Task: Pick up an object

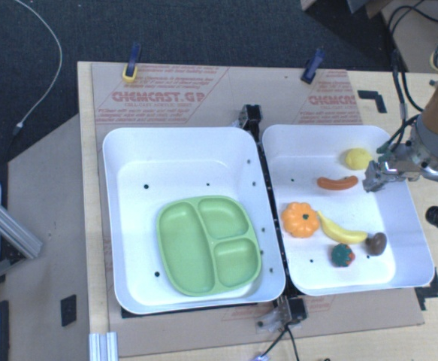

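Plainly, the bench (91, 201) bears a left bin (128, 164) with a green divided plate (207, 243) and a right bin (399, 269) of toy food. Whether the pincer (376, 177) is open, I cannot tell. It hangs just beside a glossy yellow lemon (357, 158) and a slim sausage (337, 183); crowding may spoil the grasp.

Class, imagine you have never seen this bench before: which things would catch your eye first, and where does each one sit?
The pale green divided tray lying in the left bin stands out most. Next come the bright toy foods in the right bin: an orange pumpkin near its left wall, a yellow banana beside it, and a sausage and lemon farther back. The gripper hangs at the right, close to the sausage and lemon.
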Robot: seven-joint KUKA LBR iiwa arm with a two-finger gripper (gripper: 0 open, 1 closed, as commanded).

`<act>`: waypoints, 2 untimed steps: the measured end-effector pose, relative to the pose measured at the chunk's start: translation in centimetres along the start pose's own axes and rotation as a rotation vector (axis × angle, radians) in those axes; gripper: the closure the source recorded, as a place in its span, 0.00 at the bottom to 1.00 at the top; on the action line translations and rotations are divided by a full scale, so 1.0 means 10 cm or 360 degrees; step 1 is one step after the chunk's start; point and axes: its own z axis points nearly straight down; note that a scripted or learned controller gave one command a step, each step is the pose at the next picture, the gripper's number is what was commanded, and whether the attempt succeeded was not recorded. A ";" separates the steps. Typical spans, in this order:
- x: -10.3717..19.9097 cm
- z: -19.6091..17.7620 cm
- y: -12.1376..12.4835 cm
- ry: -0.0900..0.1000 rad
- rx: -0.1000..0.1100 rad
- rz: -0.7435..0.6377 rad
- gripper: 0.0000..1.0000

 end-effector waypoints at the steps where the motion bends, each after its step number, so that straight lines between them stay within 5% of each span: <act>1: 0.00 -0.37 0.02 0.0000 0.0000 0.0000 1.00; 2: 0.52 -0.27 0.10 0.0008 0.0012 -0.0008 1.00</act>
